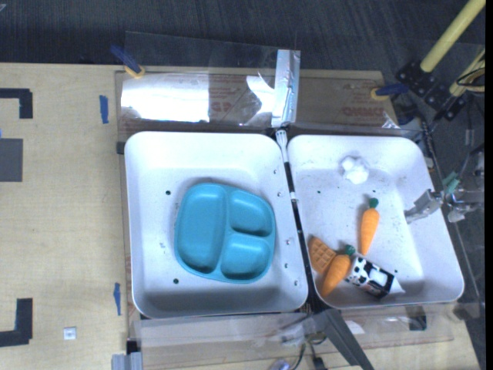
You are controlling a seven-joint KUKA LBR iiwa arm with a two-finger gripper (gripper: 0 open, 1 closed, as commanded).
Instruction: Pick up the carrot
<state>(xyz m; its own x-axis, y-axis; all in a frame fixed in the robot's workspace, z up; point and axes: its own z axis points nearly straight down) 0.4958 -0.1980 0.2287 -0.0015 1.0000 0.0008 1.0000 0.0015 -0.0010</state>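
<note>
**Two carrots in the right bin, gripper at its rim**

One grey metal assembly, taken to be the gripper (431, 204), stood at the right wall of the right bin (400, 149), about halfway along that wall. Whether its jaws were apart or together could not be told from this view, and nothing was seen between them.

Nearest to it, toward the middle of the bin floor, lay the upper carrot (369, 230), nearly upright in the picture with its green top pointing to the far side. It was apart from the gripper and touched no other item.

Below and to the left lay the lower carrot (336, 273), tilted, with its green end uppermost. Its left side met an orange waffle-patterned piece (317, 251), and just beside it on the right lay a black-and-white patterned block (371, 278), near the bin's front wall. A small white fluffy lump (354, 168) sat near the far wall, well apart from both carrots.

Beyond the shared divider, the left bin (154, 160) held a blue divided plate (225, 232).
</note>
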